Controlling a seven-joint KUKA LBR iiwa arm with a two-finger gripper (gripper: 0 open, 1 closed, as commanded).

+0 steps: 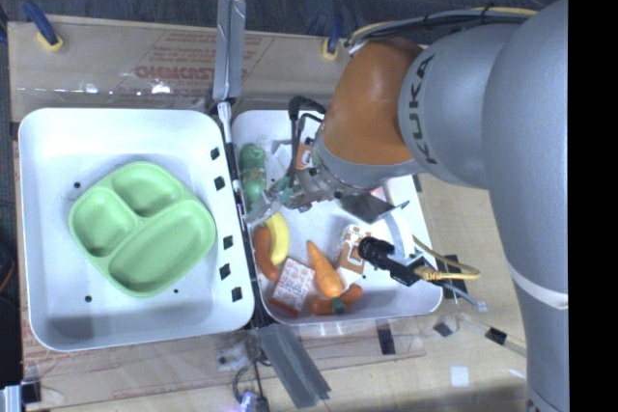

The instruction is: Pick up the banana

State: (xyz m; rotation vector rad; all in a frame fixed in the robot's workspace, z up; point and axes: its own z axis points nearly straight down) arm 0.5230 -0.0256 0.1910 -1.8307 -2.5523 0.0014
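One banana (277, 238) is lying in the right bin (401, 294), beside one orange carrot (326, 270). The gripper (278, 196) is hovering just above it, and I cannot tell whether it is released or clenched. One green plate (145, 227) is sitting in the left bin (48, 169). Both bins are resting on a pale bench (116, 53).

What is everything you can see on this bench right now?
left bin: one, white, bench's left half
divided plate: one, light green, in left bin
right bin: one, white, beside left bin
banana: one, yellow, right bin, near left wall
carrot: one, orange, right of banana
green item: one, green, right bin's far left
orange-red item: one, against left wall beside banana
square cracker: one, pinkish, near side of banana
arm: one, grey with orange band, over right bin
gripper: one, grey, by banana's far end
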